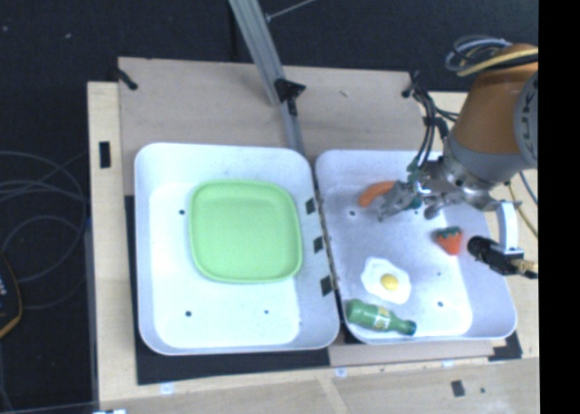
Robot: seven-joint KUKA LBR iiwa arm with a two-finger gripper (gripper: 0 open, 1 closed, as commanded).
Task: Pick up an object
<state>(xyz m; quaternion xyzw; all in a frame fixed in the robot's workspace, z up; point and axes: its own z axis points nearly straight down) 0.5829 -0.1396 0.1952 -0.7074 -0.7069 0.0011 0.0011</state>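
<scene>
My gripper (396, 203) hangs low over the right bin (485, 317), its tip just beside an orange carrot-like toy (374, 192) near the bin's far left part — whether it has hold of anything, I cannot tell from this slant. Elsewhere in that bin lie a small strawberry-like toy (449, 240), a fried egg toy (387, 282) and a green bottle (380, 317) on its side by the near wall — the left bin (163, 312) bears a green square plate (246, 231).
</scene>
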